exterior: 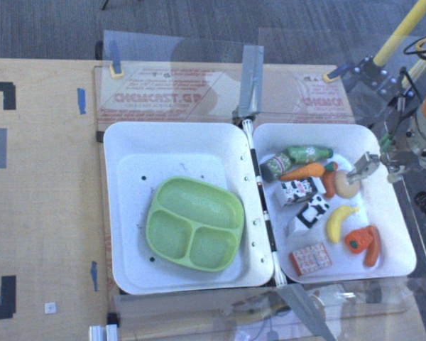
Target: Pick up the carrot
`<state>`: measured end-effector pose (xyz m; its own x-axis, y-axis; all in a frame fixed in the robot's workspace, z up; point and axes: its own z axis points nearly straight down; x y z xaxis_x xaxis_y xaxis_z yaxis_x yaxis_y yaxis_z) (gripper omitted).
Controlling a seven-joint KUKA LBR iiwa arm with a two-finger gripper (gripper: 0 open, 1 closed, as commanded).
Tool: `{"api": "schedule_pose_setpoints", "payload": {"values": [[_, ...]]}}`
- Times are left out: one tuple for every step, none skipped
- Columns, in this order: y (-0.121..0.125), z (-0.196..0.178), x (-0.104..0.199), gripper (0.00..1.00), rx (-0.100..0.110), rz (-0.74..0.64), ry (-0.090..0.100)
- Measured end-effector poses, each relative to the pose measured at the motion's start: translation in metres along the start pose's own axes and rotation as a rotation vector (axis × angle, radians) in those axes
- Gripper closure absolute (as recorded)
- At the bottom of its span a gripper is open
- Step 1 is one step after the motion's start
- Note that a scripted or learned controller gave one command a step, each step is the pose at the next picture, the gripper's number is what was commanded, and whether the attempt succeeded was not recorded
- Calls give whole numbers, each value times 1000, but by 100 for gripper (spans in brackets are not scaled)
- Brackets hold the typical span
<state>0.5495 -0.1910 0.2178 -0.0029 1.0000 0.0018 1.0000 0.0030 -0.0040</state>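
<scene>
Two white bins sit side by side on the bench. The left bin (128, 155) holds a green tray (194, 223) with three compartments. The right bin (401, 254) holds the toys, crowded toward its middle and far side. The arm (412, 144) enters at the right edge, and its gripper (362, 168) hangs over the bin's far right part, just above a pale egg-like item (346, 185); whether it is spread or pressed together cannot be told at this size, and nothing is seen pinched in it. The bottle (298, 155) lies along the far side, with the carrot (304, 171) just beside it on the near side, lying flat, tip toward the left, well left of the gripper. Nearer lie a milk carton (300, 190), a banana (339, 221), a red pepper (360, 240) and a red box (312, 258). Step in hand, as judged: approach, the carrot not yet grasped. The next move calls for shifting left over the carrot, aligning across its length, and descending without catching the bottle or carton.
</scene>
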Motion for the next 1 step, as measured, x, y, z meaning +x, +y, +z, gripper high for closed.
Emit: {"api": "schedule_pose_setpoints", "payload": {"values": [[67,88,23,0,-2,201,-2]]}}
